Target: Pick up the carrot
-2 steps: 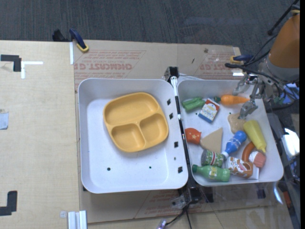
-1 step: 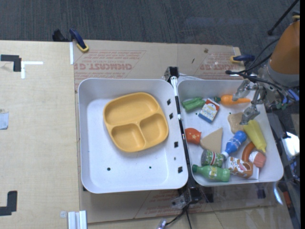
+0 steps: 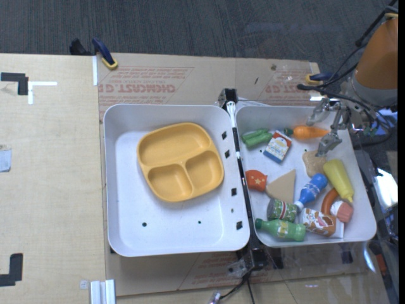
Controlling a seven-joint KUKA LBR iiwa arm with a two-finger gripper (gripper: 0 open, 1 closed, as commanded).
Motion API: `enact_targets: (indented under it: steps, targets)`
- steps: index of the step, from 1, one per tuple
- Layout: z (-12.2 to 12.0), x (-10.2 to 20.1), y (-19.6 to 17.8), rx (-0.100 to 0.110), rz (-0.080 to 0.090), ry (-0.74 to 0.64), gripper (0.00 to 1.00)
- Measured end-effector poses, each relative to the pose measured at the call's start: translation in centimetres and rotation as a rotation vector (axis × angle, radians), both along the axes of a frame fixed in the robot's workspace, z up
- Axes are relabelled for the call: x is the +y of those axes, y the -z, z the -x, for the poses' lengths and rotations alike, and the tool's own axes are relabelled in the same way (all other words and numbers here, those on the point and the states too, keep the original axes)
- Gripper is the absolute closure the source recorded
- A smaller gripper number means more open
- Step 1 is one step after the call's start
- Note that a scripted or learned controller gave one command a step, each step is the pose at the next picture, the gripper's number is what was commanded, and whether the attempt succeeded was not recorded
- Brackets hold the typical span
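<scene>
Orange carrot [image 3: 309,132] lying at back of right bin [image 3: 362,230], near far wall, beside juice carton [image 3: 277,147]. Hand [image 3: 333,126] hovering just right of it, fingers open, holding nothing. Prob. light, rigid, slick plastic; gripping across thick middle looking safest.

**One fixed camera, high above the bench, looking down at a slant**

The single view looks down from well above the pale wooden bench [image 3: 44,189], far enough off to take in both shallow white plastic bins — the left bin [image 3: 120,214] and the right bin [image 3: 361,227] — whole, side by side. The tilt brings dark grey carpeted floor [image 3: 190,11] into the top of the frame. The grey arm with its orange band [image 3: 380,56] enters at the right edge.
</scene>
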State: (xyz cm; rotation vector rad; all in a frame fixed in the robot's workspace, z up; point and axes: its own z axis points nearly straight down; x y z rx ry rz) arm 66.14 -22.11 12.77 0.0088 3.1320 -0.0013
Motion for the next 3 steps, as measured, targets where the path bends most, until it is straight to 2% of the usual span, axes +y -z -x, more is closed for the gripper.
enact_targets:
  steps: [1, 2, 3]
  targets:
    - [0.2, 0.1, 3.3, 0.002, 0.001, -0.136, 0.00]
    - [0.5, 0.0, 3.4, 0.004, -0.001, 0.197, 0.00]
    - [0.7, 2.3, 3.3, 0.004, -0.003, 0.448, 0.00]
